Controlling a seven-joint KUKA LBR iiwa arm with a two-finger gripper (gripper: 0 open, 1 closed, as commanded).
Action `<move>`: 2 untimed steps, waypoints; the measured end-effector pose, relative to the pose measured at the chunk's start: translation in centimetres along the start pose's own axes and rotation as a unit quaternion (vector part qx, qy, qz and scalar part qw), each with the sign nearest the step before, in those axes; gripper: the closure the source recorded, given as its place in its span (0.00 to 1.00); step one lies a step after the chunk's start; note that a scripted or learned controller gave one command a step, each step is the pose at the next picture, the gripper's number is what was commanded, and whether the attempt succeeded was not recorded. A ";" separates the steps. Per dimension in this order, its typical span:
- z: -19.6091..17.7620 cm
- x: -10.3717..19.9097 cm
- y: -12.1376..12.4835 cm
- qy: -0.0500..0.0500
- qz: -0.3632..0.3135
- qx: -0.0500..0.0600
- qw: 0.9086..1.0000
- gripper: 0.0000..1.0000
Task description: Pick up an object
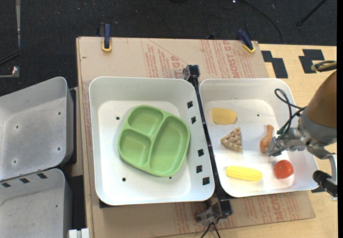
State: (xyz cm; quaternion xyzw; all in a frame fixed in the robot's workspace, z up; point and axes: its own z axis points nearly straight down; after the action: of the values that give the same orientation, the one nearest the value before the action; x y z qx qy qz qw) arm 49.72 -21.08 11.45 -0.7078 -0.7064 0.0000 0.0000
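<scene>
Metal two-finger gripper low in right white bin | beside orange-brown drumstick-shaped toy | grip state: cannot tell | red tomato-like ball nearby

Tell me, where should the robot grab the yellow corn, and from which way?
Probably across the middle of the yellow corn, coming straight down. It lies flat and long, left to right, in the right bin, so the fingers best close across its narrow width. The tomato sits close beside its right end.
</scene>
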 end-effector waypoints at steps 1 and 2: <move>-4.3 0.4 0.4 -0.001 -0.002 -0.002 1.000 1.00; -9.6 0.4 0.5 -0.001 -0.003 -0.003 1.000 1.00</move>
State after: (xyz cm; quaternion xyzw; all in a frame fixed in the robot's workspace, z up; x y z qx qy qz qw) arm 50.27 -20.69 21.09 -0.7060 -0.7082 -0.0010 -0.0028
